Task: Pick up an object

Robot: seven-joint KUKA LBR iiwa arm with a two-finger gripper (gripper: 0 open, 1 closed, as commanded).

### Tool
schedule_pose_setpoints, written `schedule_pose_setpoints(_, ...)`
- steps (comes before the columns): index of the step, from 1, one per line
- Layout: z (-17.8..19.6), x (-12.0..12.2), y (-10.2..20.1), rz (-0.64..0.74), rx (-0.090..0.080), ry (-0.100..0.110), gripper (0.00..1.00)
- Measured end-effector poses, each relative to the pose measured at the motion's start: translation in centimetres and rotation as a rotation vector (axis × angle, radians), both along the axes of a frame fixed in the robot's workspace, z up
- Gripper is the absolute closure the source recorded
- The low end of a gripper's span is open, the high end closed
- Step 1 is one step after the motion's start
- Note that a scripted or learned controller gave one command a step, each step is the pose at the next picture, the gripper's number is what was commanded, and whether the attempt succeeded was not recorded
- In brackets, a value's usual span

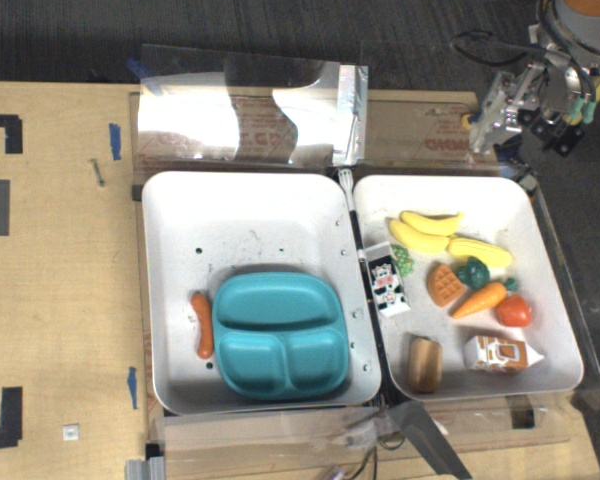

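Right bin (555, 258): bananas (430, 230), carrot (478, 299), tomato (515, 311), waffle (444, 284), carton (498, 353), brown cylinder (424, 362), printed card (385, 283). Left bin (180, 228): teal tray (278, 334), sausage (203, 324) at its left. Gripper (500, 118): far right, above table beyond the bins; cannot tell its grip state.

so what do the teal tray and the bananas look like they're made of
Teal tray: looks like moulded plastic, smooth with a soft sheen, one even colour and rounded compartment edges.
Bananas: probably plastic toy food, judging by the flat, uniform yellow and the slightly glossy surface. The view cannot settle it.
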State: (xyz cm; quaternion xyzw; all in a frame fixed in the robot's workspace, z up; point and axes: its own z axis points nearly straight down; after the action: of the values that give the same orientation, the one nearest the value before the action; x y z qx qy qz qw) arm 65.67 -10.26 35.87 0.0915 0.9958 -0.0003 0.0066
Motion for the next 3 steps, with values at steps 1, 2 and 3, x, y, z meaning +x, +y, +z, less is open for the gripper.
schedule_pose_setpoints(1,-5.8,-4.5,-2.4,0.109,0.001,0.01,1.0)
schedule_pose_setpoints(2,-9.2,-2.5,1.3,0.255,0.001,0.01,1.0)
schedule_pose_setpoints(3,-4.4,0.0,-0.8,0.13,-0.001,0.001,1.0)
